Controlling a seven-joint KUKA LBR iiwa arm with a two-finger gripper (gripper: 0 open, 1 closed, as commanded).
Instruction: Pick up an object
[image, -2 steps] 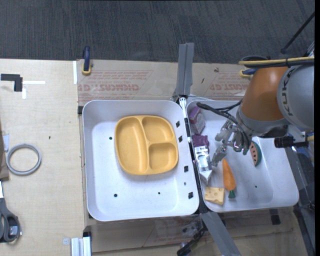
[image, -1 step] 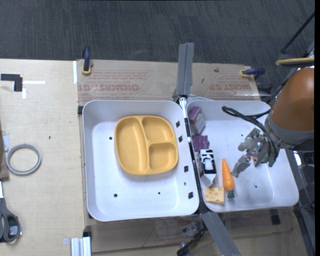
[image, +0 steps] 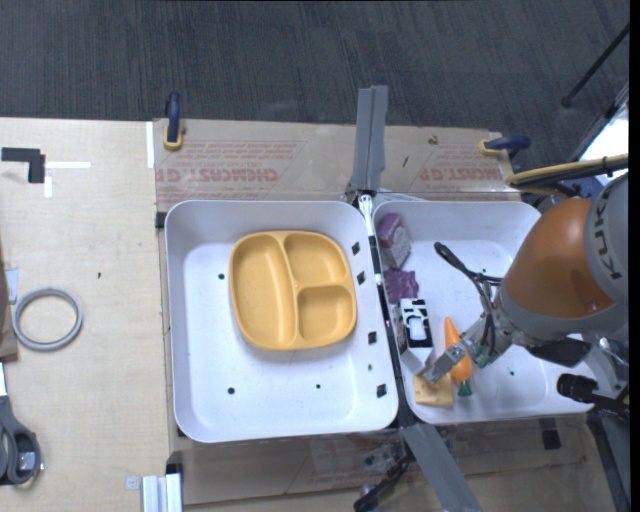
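Gripper (image: 447, 362) low in the right bin (image: 520, 395).
It's down among carrot (image: 456, 345) and sponge (image: 432, 392); grip unclear.

Left bin (image: 190, 330): yellow divided plate (image: 293, 288), three compartments, lying flat near centre. Right bin (image: 520, 395): arm (image: 560, 265) reaching in from the right, pincer (image: 447, 362) low over a carrot (image: 457, 350) and tan sponge (image: 433, 391). Purple item (image: 401, 283) and black-and-white box (image: 415, 323) beside the divider. Tape roll (image: 45, 318) on the table (image: 80, 250), left.
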